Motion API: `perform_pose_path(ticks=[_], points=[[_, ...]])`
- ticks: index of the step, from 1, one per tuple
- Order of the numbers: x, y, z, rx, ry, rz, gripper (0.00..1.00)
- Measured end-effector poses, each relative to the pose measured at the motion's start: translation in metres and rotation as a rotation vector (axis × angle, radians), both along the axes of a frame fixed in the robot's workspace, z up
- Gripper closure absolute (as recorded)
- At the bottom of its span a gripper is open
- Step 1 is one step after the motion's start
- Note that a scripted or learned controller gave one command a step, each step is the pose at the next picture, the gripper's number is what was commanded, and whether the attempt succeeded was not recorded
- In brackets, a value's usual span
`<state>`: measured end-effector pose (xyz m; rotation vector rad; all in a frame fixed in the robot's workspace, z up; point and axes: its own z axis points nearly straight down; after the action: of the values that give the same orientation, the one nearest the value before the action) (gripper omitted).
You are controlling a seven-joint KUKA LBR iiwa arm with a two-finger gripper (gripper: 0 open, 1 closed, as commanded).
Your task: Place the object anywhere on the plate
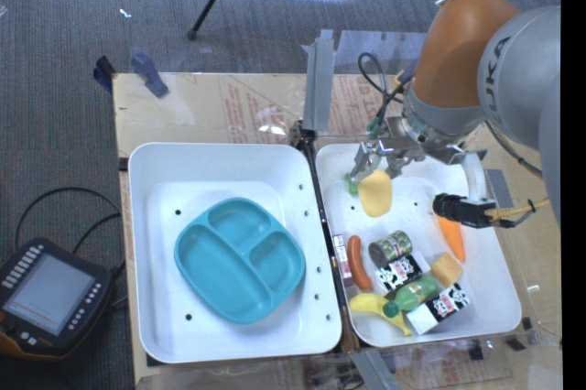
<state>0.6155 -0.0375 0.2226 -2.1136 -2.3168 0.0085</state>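
I see the gripper (374, 167) over the right bin (508, 287), fingers spread and empty, a pale yellow pear-shaped thing (375, 194) just below them, long axis roughly up-down in view, and the blue plate (240, 260) well off left in the other bin (151, 187).

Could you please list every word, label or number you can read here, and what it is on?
"UKA", the visible part of a brand name, on the grey robot arm.
Small round can with a green patterned label: too blurred to read.
Black-and-white patterned cartons: no legible text.
Grey handheld control pendant screen: unreadable.
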Motion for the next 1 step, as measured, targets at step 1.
perform_pose_path(ticks=[1], points=[[-0.0180, 0.0424, -0.0203, 0.001, -0.001, 0.132, 1.00]])
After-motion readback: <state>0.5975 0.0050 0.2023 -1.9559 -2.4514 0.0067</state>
